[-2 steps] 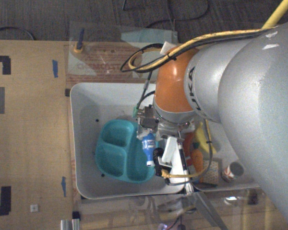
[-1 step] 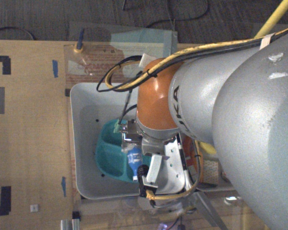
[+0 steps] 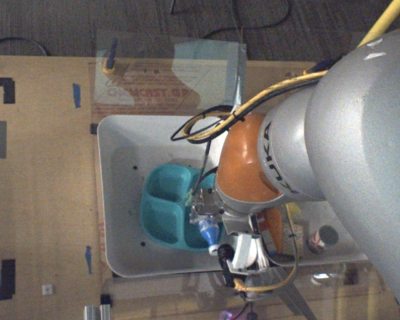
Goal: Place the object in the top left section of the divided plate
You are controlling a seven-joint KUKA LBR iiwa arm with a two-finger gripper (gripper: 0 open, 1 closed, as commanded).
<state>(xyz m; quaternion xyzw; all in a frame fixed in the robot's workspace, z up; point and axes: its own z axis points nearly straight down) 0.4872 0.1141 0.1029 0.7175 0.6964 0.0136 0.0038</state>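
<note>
A teal divided plate [image 3: 165,204] lies in the white bin [image 3: 120,179], left of the middle, with its right part under the arm. My gripper [image 3: 209,220] hangs over the plate's right edge, mostly hidden by the orange-banded wrist. Right at the gripper sits a small blue and white object [image 3: 209,233] on the plate's lower right rim. I cannot make out whether it is held or just lies there.
An orange carrot-like piece [image 3: 275,229], a yellow item [image 3: 293,212] and a small round can [image 3: 317,240] lie in the bin's right part, partly behind the arm. Black and yellow cables [image 3: 200,127] loop above the wrist. A clear sheet [image 3: 167,82] lies on the bench behind the bin.
</note>
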